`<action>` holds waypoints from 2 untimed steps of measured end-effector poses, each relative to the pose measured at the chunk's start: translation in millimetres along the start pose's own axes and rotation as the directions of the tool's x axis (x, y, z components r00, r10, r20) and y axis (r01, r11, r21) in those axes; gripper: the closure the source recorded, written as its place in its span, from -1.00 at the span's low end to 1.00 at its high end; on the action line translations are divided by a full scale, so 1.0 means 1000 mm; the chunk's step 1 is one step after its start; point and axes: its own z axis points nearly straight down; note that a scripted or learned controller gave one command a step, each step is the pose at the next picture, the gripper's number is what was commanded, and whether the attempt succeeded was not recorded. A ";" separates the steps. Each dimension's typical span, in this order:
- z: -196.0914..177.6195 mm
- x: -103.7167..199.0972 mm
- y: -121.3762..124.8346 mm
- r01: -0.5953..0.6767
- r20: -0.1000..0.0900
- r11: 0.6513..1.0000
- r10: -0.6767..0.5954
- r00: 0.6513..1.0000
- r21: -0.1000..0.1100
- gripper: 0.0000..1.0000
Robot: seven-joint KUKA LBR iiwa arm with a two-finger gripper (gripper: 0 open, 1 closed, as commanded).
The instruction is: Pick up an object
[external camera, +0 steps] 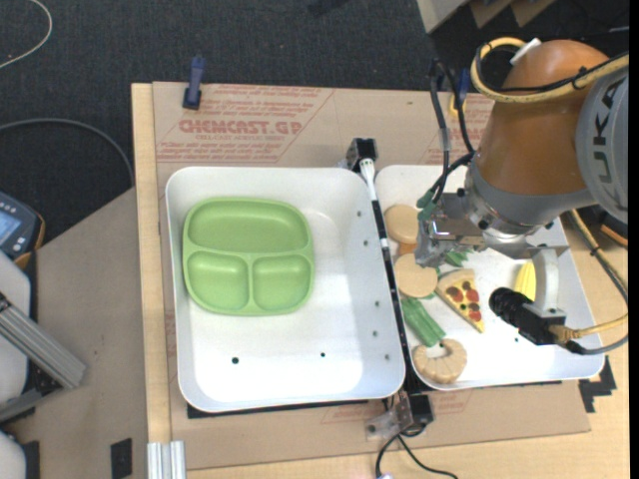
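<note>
Closest to the camera is a tan ring-shaped toy (440, 360), like a bagel. It sits at the near edge of the right bin (569, 365), well to the near side of the gripper (439, 247). A green stick-shaped toy (421, 319) lies between that ring and the gripper, slanted along the wall the two bins share. A toy pizza slice (464, 298) lies just on the gripper's near side, its point facing away from the arm. A flat tan disc (415, 281) sits just beside the gripper, toward the near left of the view, close to the pizza slice. A second tan round piece (401, 226) rests against the dividing wall, just to the far left of the gripper. A yellow corn cob (526, 279) stands to the gripper's other side, under the arm's grey wrist.

The gripper is low inside the right bin, among these toy foods. The wrist above hides much of it, so I cannot tell whether it is spread, pressed together or pinching anything. Whether it touches the disc is also unclear.

Well apart from the gripper, across the dividing wall, the left bin (300, 372) holds a green divided plate (248, 255), lying flat toward the bin's far left. Both bins rest on the bench (250, 128), which bears red lettering beyond them.
</note>
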 end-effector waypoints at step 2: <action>-0.181 0.022 0.013 0.017 -0.005 1.000 -0.017 1.000 -0.023 1.00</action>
